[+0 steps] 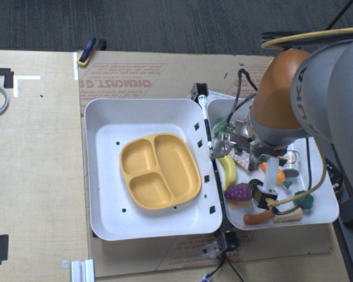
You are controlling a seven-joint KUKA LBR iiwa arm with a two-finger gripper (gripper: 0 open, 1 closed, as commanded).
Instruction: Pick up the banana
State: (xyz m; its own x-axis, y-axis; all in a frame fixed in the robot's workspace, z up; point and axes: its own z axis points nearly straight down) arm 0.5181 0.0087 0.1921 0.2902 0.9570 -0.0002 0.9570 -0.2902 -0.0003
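Observation:
The yellow banana [226, 170] lies in the right bin [325, 211], close against its left wall, with one end pointing to the bin's back. My gripper [242, 152] hangs low over that bin, just right of the banana and slightly behind it. The grey wrist and orange band cover most of the gripper from above. A bunch of purple grapes [238, 191] sits directly in front of the banana, touching its near end.
The left bin [106, 117] holds a yellow divided plate [159, 170]. Around the gripper in the right bin lie an orange-red carrot [257, 218], a tan bread stick [288, 216], a green piece [306, 201] and other small toys. Cables hang around the wrist.

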